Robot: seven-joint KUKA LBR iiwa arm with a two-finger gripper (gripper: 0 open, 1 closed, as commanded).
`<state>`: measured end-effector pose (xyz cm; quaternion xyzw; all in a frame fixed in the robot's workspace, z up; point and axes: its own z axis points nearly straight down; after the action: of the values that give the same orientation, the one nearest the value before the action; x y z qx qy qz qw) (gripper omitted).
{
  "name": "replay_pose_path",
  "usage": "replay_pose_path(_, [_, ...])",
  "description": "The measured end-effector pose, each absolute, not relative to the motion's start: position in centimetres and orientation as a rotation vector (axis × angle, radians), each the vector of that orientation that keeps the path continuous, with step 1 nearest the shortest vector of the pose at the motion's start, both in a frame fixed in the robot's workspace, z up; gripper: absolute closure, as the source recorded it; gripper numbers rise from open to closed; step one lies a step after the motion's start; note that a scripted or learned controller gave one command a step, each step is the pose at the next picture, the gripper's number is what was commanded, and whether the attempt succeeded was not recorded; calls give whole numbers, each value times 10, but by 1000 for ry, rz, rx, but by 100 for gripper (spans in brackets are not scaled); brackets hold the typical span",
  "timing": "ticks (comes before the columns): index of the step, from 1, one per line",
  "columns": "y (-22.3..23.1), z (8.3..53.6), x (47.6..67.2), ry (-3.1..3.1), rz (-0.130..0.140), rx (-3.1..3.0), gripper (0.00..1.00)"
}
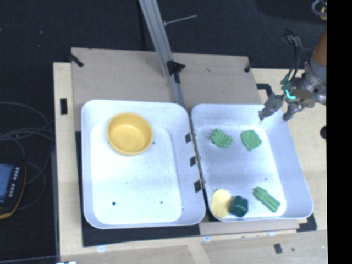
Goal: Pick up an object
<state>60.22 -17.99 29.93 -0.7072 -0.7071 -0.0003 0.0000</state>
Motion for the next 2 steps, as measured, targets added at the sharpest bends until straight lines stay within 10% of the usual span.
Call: replay_pose_path(2, [-177, 256, 599, -2219, 4, -2221, 0])
